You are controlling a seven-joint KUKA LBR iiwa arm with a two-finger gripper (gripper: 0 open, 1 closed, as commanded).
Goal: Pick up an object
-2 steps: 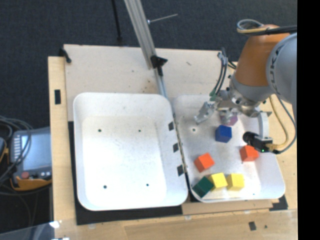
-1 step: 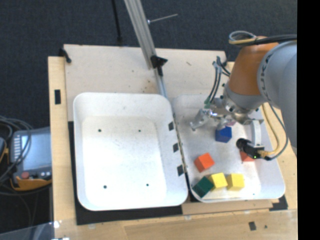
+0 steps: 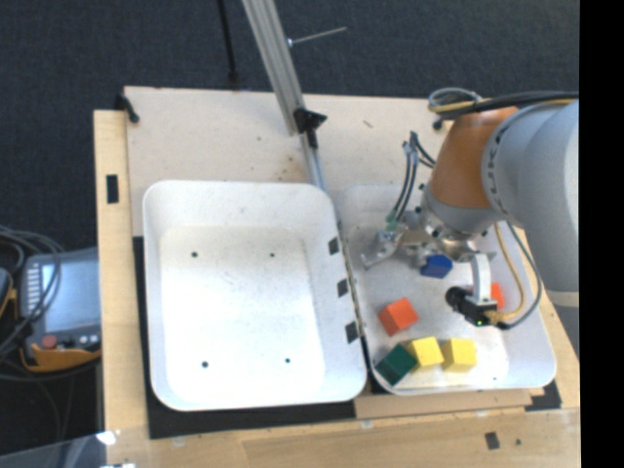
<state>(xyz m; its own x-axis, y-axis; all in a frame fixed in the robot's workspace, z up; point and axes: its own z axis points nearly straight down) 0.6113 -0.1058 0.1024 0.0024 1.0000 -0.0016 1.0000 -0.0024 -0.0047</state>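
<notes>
Green block and two yellow blocks sit at the right bin's six o'clock edge, orange block just above. Arm's gripper hangs low at bin centre, near a blue piece; whether the jaws are apart, cannot tell. Nothing visibly lifted; pickup looks not yet done.

blocks in right bin, seemingly clustered
</notes>
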